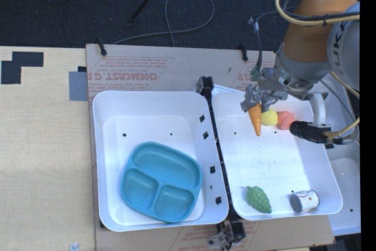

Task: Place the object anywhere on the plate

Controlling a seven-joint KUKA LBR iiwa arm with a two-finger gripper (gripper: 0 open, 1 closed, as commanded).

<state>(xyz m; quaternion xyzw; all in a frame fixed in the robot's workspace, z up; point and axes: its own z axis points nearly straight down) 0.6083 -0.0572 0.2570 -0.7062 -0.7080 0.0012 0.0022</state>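
1. Blue and smooth, the plate (161, 181) sits in the left bin (108, 109). It looks like plastic, has round corners and three shallow parts, and nothing is on it.
2. Black clips run down the divider (212, 144) between the two bins.
3. The right bin (329, 185) holds a bumpy green toy (258, 199) near the front and a small white and grey can (304, 201) lying on its side.
4. At the back is the orange carrot (255, 119), a pointy cone. Its tip points down toward the front, and its thick end is up at the jaws (256, 101).
5. The jaws look closed on the carrot's top, so I think they are holding it, though the view is small.
6. A yellow ball (269, 118) and a pink toy (285, 119) sit just beside the carrot.
7. The plate lies well apart, to the left and nearer the front, past the divider.
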